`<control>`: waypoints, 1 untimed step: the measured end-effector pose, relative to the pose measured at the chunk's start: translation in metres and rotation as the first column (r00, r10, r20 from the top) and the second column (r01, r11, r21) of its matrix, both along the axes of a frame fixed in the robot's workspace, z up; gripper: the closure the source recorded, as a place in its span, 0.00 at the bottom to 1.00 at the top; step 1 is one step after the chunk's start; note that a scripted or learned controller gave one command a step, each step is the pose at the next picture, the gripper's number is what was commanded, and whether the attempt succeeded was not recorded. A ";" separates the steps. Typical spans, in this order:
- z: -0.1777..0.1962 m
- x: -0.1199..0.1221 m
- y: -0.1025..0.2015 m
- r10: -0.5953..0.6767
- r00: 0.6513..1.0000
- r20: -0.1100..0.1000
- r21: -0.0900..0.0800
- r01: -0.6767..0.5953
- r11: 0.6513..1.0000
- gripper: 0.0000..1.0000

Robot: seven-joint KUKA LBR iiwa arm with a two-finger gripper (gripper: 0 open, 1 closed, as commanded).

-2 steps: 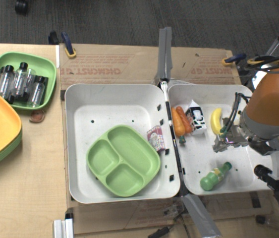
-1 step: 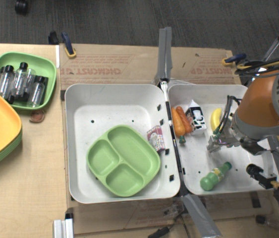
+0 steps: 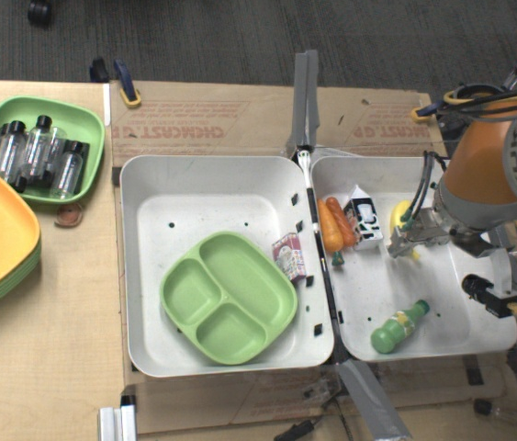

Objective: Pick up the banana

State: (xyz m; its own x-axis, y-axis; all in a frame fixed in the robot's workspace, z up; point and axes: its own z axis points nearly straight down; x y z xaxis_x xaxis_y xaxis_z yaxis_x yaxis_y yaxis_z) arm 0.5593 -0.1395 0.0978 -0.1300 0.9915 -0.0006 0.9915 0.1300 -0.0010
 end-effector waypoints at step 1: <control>0.071 -0.011 -0.022 -0.143 0.990 0.000 -0.001 0.143 0.990 1.00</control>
